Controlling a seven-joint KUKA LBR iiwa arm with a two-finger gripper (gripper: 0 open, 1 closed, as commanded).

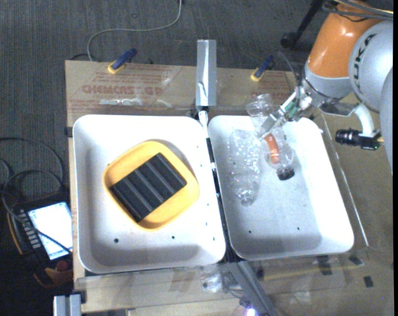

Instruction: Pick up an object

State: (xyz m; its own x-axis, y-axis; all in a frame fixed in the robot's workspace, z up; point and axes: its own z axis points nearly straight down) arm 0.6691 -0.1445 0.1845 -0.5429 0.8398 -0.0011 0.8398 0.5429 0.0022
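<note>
Bottle (278,151) — just below jaws (272,125)

We see: clear bottle (243,164) lying crumpled, right bin's left | orange-labelled bottle (278,151) tilted, dark cap down, bin's upper middle.

**Room to reach in the two bins**

The left bin (93,242) is mostly taken up by a yellow tray with a black ribbed insert (151,184) at its middle; bare floor is left only along its edges and near corners. In the right bin (317,236), a clear plastic bottle (243,166) lies near the left wall, and a second clear item with an orange part (276,151) (possibly another bottle) sits toward the far edge. Its near half and right side lie bare.
</note>
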